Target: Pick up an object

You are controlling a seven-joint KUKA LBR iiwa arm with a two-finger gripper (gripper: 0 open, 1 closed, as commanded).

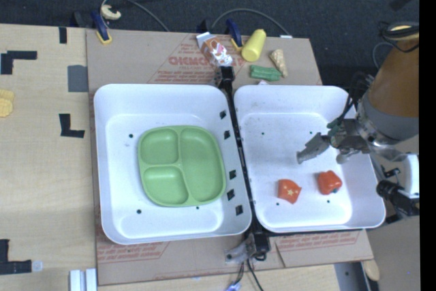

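Camera view: two white bins (pixel 109 146).
Right bin: two red objects (pixel 329 182), lying near its front wall.
Left bin: one green divided plate (pixel 181 165).
Gripper (pixel 325 149): spread, grasping nothing, above the red objects.

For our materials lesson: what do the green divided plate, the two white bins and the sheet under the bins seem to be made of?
Green divided plate: probably moulded plastic, matte to faintly glossy, one even colour with rounded compartment ridges.
Left bin and right bin: likely plastic, smooth and slightly shiny, with rounded moulded rims.
Sheet under the bins: apparently cardboard, dull brown with red printed lettering.
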